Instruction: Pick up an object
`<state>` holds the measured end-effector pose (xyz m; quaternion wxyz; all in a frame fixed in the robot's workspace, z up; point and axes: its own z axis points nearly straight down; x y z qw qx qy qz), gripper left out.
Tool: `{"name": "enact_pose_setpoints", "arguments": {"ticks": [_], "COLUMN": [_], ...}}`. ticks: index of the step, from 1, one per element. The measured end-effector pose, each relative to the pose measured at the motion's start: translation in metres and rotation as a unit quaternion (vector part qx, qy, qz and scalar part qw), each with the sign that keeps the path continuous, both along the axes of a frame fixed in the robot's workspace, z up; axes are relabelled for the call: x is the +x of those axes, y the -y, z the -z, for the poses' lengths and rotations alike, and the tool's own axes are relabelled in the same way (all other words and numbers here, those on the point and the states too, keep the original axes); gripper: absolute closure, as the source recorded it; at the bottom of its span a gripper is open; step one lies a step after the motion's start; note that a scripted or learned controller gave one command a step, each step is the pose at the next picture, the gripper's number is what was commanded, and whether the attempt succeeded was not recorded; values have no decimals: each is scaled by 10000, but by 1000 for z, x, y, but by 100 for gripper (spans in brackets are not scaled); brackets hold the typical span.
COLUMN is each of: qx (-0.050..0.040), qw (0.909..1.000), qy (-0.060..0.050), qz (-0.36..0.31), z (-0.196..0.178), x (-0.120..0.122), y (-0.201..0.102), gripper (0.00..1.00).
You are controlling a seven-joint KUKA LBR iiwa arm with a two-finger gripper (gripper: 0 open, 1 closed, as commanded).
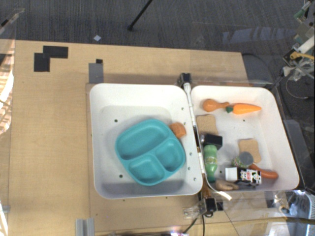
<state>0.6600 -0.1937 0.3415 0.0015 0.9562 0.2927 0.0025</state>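
Wooden bench point(49, 146) carries both bins; right of the teal divided plate point(150, 151), the carrot point(244, 109) and other small objects lie untouched. Picking seems not yet begun, and the gripper's state cannot be told.

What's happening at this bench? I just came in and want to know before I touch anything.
Nothing is being handled right now. Two white bins sit side by side. The left bin holds a teal divided plate with a small orange item at its edge. The right bin holds scattered things: a toy carrot, a green bottle, two tan squares, a grey disc and other small pieces. All lie at rest in the bins.
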Motion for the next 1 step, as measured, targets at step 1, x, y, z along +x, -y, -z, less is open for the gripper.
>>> {"name": "enact_pose_setpoints", "arguments": {"ticks": [1], "qx": [19], "qw": [9817], "qy": [-31], "qz": [1904], "z": [10], "x": [-17], "y": [11], "gripper": [100]}}
